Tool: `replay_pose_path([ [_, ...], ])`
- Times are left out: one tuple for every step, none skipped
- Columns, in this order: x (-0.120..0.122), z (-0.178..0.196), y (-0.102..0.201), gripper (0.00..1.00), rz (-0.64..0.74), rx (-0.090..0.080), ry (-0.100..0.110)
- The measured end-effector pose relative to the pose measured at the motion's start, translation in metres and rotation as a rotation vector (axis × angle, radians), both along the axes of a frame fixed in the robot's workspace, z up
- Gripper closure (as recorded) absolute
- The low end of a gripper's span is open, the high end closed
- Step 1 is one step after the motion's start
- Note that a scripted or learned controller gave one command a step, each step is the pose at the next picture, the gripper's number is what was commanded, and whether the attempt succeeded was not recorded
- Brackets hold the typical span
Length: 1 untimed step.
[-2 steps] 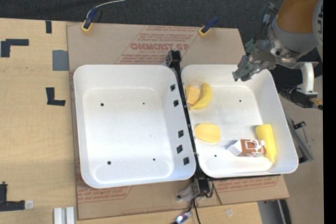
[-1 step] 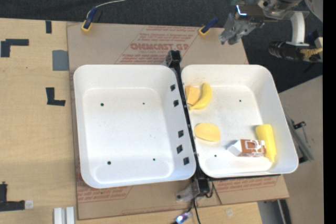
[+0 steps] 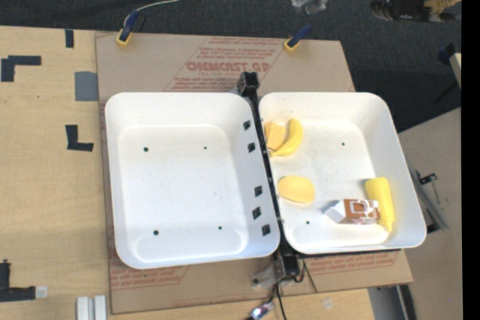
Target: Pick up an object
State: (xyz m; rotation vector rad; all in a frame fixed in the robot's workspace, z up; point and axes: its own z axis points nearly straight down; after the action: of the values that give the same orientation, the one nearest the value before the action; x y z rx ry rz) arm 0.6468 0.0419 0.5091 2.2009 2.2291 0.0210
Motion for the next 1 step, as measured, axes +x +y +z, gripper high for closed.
replay_pose_path([
  [-0.0519, -0.1147, 0.0992, 1.0, -0.002, -0.003, 0.029],
])
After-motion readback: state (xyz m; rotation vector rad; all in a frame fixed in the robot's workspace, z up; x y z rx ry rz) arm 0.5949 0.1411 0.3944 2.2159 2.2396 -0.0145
